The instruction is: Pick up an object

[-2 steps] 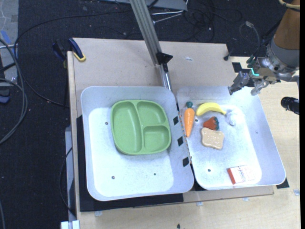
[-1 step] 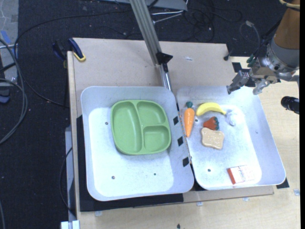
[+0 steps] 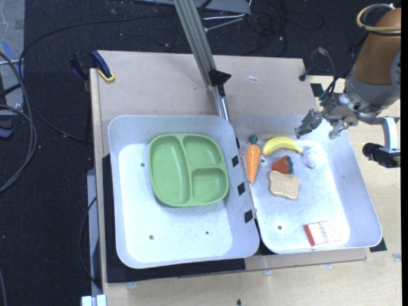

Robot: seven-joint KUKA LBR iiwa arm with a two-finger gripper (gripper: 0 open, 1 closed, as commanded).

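**Pincer above the right bin's far edge, holding nothing**

The pincer [image 3: 322, 125] hangs over the far rim of the right bin [image 3: 357, 196], its two fingers spread apart with nothing between them. Just beside it, lower in the bin, lie a banana [image 3: 282, 146] and a small white object [image 3: 310, 158]. Next come a red strawberry-like piece [image 3: 282, 165], a carrot [image 3: 253, 161] near the bin's left wall, and a slice of toast [image 3: 284, 185]. A red-and-white packet [image 3: 322, 233] rests near the front corner. The left bin [image 3: 127, 234] holds a green divided plate [image 3: 189, 169]. Both bins sit on the table [image 3: 159, 81].
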